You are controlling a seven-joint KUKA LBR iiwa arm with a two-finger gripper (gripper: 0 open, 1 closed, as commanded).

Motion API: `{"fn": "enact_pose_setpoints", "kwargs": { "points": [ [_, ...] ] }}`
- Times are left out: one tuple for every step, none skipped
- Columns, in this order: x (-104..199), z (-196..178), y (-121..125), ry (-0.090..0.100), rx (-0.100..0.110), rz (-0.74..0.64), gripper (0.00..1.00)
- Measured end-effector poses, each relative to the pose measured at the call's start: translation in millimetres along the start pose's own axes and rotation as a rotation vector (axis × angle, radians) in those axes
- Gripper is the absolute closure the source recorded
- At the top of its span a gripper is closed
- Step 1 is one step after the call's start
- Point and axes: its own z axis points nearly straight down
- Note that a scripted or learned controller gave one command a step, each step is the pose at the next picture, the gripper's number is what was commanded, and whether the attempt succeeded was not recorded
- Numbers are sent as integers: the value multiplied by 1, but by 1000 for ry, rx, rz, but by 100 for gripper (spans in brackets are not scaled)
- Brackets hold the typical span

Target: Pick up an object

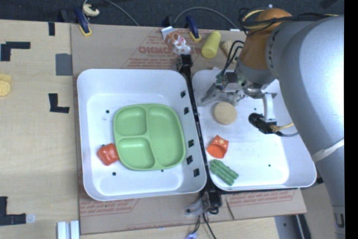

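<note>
1. Red-orange piece (pixel 108 154) leftmost among the loose objects, at lower left of the left bin (pixel 89 92), touching the lower-left edge of the green plate (pixel 150 136).
2. Green plate in three compartments, flat in the middle of the left bin, slightly turned, nothing in its compartments.
3. Small printed packet (pixel 176 40) on the brown board (pixel 128 50) above the bins, near upper centre of the frame, just beside a blue clamp (pixel 193 28).
4. Yellow cylinder (pixel 211 45) just right of that clamp, on the board, outside the bins and tilted.
5. Orange piece (pixel 217 146) in the left part of the right bin (pixel 279 168), close to the divider between the bins.
6. Green ridged piece (pixel 224 172) below the orange piece, near the right bin's lower-left corner, lying at a slant.
7. Tan ball (pixel 225 113) in the upper left part of the right bin, above the orange piece and apart from it.
8. Gripper (pixel 225 93) directly above the tan ball in the frame, very near or touching its upper edge; cannot tell whether apart or together, and nothing visibly clamped.
9. Grey arm (pixel 313 64) with orange band filling the right of the frame, reaching in over the right bin's upper edge.
</note>
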Motion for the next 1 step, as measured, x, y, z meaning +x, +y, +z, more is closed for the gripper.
{"fn": "enact_pose_setpoints", "kwargs": {
  "points": [
    [-8,-1,-22,-1,0,1,0]
  ]
}}
